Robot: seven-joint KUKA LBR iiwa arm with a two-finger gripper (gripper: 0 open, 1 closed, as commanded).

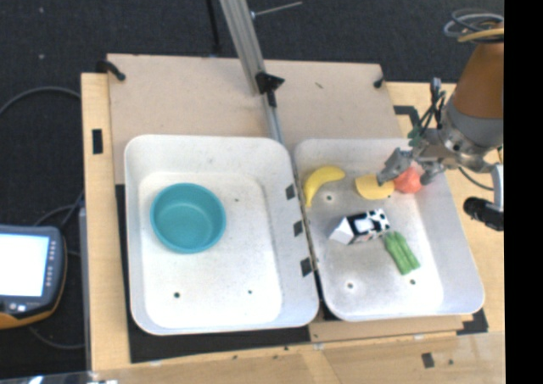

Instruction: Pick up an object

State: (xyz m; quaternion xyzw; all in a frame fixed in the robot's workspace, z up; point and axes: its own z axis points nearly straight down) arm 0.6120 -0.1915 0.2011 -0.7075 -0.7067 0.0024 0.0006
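In the right bin lie a yellow banana, a small yellow lump, a red object, a black-and-white box and a green object. My gripper hangs over the bin's far right part, right above the red object. Its two fingers stand apart, one by the yellow lump and the other on the red object's right side. The red object sits low between them on the bin floor, and I cannot tell whether they touch it.
A teal bowl rests in the left bin. A slanted metal rail runs down to the gap between the bins. A tablet lies off the bench at the left.
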